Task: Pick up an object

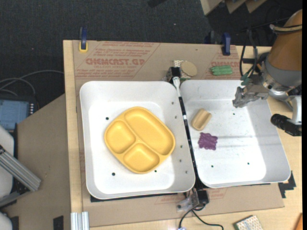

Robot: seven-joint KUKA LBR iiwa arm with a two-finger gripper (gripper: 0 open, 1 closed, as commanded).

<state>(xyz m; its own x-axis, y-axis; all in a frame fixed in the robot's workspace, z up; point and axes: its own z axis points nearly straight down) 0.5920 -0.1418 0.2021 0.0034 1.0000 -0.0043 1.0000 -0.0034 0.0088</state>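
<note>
I'm seeing the gripper [243, 97] hovering over the right white bin [268, 143], claw state unclear, tan bread-roll-shaped piece [201, 119] lying left, crumpled purple piece [207, 141] sitting nearer.

Gripper [244, 97] over far right part of right bin [268, 176]; bread roll [201, 119] in same bin, left of gripper and slightly nearer camera; grape bunch [207, 141] just beside roll, nearer still; left bin [91, 128] well left of gripper, divided tray [139, 139] lying in it.
</note>
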